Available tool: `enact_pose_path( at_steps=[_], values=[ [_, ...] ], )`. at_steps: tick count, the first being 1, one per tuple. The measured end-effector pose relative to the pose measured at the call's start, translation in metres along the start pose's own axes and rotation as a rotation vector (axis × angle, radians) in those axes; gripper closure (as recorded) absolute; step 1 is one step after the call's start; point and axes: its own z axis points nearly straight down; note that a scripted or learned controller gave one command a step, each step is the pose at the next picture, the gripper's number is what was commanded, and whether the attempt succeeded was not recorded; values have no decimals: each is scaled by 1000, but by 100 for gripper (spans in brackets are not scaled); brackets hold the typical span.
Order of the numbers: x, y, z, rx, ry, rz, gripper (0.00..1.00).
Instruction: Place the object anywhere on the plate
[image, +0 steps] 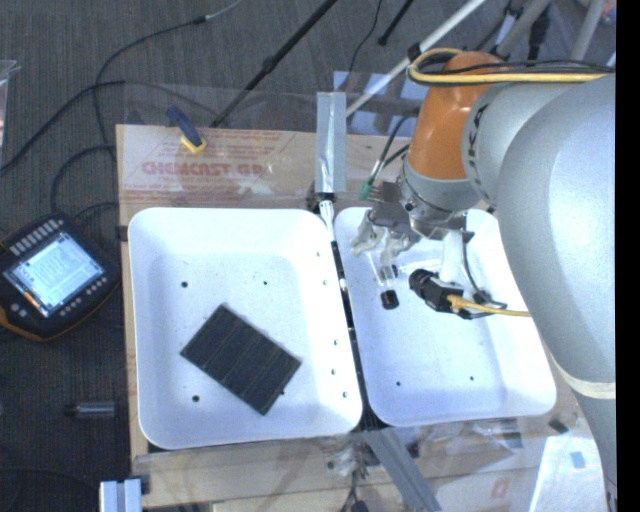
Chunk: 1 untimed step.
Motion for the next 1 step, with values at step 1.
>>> enact_pose_path(
  at_steps=[1],
  values=[
    [80, 26, 2, -1, -3, -175, 100]
  ],
)
